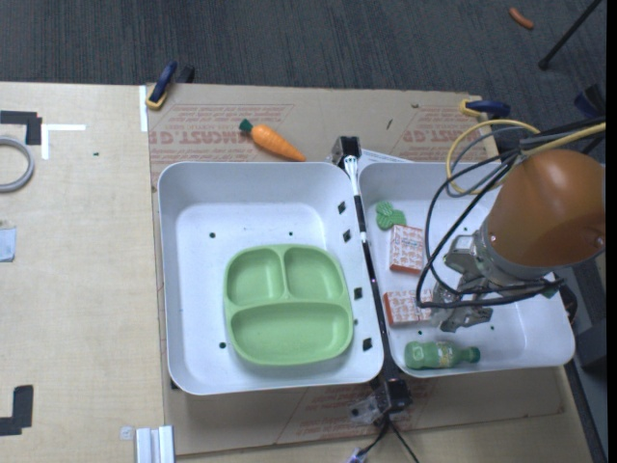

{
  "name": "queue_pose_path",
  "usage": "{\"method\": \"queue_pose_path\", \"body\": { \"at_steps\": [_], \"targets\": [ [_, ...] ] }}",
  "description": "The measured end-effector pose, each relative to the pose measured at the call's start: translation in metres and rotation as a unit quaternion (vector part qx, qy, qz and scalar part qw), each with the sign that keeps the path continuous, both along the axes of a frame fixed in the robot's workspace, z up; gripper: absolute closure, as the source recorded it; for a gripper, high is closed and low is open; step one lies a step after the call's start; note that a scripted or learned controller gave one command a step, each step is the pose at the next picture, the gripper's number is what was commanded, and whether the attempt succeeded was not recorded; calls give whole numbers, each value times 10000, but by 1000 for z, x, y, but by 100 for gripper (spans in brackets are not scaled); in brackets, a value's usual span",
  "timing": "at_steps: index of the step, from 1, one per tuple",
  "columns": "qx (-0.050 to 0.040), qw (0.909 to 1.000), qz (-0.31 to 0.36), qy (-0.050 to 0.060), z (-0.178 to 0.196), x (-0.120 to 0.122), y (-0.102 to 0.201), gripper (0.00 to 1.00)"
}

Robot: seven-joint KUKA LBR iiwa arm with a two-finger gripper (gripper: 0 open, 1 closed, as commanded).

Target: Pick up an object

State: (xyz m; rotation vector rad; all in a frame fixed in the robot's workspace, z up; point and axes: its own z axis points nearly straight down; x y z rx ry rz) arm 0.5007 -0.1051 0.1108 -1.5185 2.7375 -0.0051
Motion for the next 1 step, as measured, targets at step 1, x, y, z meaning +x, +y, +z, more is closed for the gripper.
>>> {"method": "queue_pose_path", "body": {
  "at_steps": [1],
  "targets": [
    [0, 10000, 1, 0, 0, 0, 0, 0]
  ]
}}
